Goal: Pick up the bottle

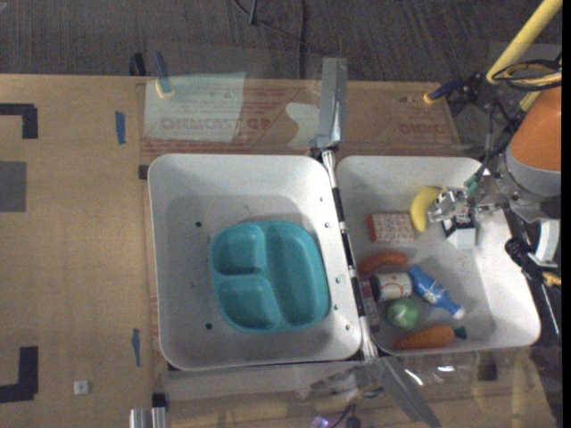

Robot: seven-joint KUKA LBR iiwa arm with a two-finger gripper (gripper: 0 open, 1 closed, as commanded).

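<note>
The bench (71,239) carries two white bins side by side. The left bin (178,194) holds a teal tray (269,275) with three sections, lying a little toward 4 o'clock from the bin's centre.

The right bin (508,319) holds several small things. The bottle (435,292) is blue with a white cap end; it lies flat, tilted, a little toward 6 o'clock from the centre of this bin, and its cap points to about 4 o'clock. Just at its 9 o'clock side lies a can (393,286), touching it or almost touching. At 6 o'clock from the can sits a green ball (404,313), and at 5 o'clock from the ball lies a carrot (426,337), near the front wall. A sausage (384,262) lies at 12 o'clock from the can, and a small red and white box (392,228) at 12 o'clock from the sausage. A banana (423,207) is at 2 o'clock from the box.

The arm (535,145) enters from 3 o'clock. The gripper (457,219) stands at the upper part of the right bin, just beside the banana, at about 1 o'clock from the bottle and apart from it. If its fingers are spread or pressed together, I cannot tell; nothing is seen between them.
</note>
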